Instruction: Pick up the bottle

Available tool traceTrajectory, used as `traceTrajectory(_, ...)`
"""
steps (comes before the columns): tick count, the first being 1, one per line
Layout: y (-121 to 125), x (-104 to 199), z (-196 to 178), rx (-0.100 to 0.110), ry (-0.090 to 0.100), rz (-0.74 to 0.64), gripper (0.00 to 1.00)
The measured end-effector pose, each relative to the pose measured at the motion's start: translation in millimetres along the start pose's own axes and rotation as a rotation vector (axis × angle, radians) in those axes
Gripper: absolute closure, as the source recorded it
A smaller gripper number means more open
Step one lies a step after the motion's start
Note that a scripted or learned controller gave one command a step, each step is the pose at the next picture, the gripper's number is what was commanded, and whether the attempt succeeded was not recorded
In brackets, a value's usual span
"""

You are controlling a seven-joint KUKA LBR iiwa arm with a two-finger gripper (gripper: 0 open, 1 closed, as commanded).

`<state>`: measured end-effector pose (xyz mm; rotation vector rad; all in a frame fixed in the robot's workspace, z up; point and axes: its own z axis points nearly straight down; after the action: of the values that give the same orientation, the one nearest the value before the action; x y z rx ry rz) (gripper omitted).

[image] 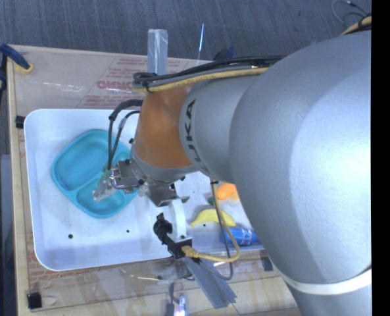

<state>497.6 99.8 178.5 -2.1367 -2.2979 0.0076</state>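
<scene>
Black letters on the grey arm (300, 150), just right of its orange band (158, 127), read "UKA" sideways, with the start of the word hidden. Farther off, at the upper left of the frame, red print (116, 84) runs across the clear sheet over the worktop (63, 71); it is too faint and turned to read

The bottle (245, 236) lies on its side in the right bin (208, 245), low in the frame just right of centre, tucked against the underside of the arm. Only a short stretch of it shows, bright blue, and no writing on it can be made out. A yellow cable (229, 250) loops in front of it

Beside the bottle in the same bin, a little farther up, lie a yellow item (211, 217) and an orange one (227, 191); the rest of that bin is covered by the arm. The left bin (43, 196) holds a light blue divided dish (83, 170) toward its upper middle. The gripper (110, 186) is over the lower right edge of that dish, well apart from the bottle; whether it is open or closed I cannot tell, and nothing shows in its grasp

At the far edge of the worktop a grey post (157, 50) stands upright, and a blue clamp (14, 56) grips the upper left corner
</scene>
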Motion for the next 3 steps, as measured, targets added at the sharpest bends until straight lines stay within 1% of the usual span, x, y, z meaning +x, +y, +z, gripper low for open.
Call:
traceTrajectory(1, 36.1, -70.6, -13.1, -0.003, 0.001, 0.282, 0.00)
traceTrajectory(2, 47.1, -15.6, -12.6, 0.000, 0.002, 0.444, 0.00)
traceTrajectory(3, 1.7, -43.5, -12.1, 0.001, 0.001, 0.492, 0.00)
